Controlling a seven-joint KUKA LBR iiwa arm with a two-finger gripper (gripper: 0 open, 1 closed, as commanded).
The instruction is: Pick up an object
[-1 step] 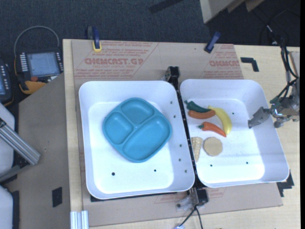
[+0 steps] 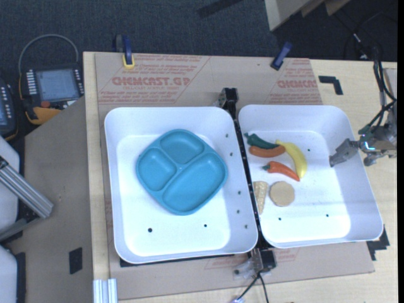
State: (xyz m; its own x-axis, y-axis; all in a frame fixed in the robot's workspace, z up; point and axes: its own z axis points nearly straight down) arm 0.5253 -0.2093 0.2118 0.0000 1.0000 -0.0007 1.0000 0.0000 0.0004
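The right bin [image 2: 353, 229] holds several toy foods in its left half. An orange carrot with a green top [image 2: 264, 146] lies beside a yellow banana [image 2: 297, 158]. Below them are a small red-orange pepper [image 2: 280, 168], a pale cone [image 2: 261, 196] and a round tan biscuit [image 2: 282, 194]. My gripper [image 2: 352, 156] hangs over the right side of this bin, about a hand's width right of the banana. Its fingers [image 2: 341, 152] are spread open with nothing between them.
The left bin [image 2: 126, 232] carries a blue divided plate [image 2: 182, 170] in its middle. A dark ridge [image 2: 243, 169] separates the two bins. Cables [image 2: 385, 93] hang at the right near the arm. A pendant [image 2: 53, 84] lies off the bench at far left.
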